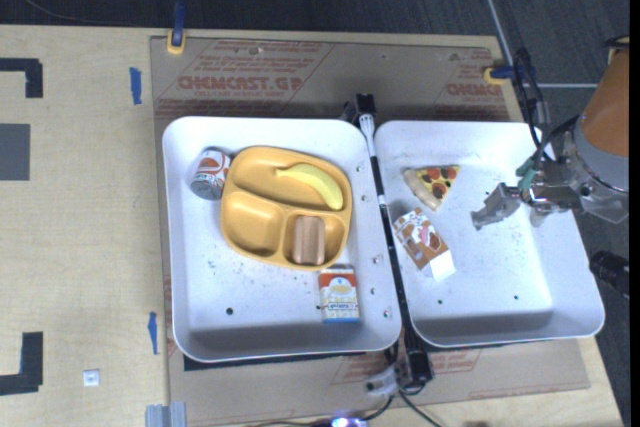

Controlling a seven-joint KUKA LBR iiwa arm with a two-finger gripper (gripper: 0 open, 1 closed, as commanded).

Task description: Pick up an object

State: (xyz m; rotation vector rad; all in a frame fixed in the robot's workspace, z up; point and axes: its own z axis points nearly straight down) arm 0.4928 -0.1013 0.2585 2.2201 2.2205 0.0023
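Two white bins sit side by side; over the right bin (520,300), the gripper (490,210) hangs spread, holding nothing, with the pizza slice (433,182) at its ten o'clock, apart.

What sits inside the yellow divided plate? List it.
In the yellow divided plate: a banana in the long upper compartment, a hot dog in the lower right one. Whatever lies beneath them is covered.

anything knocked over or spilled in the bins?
The soda can in the left bin lies on its side against the yellow tray. The snack packet in the right bin lies askew. No spill visible.
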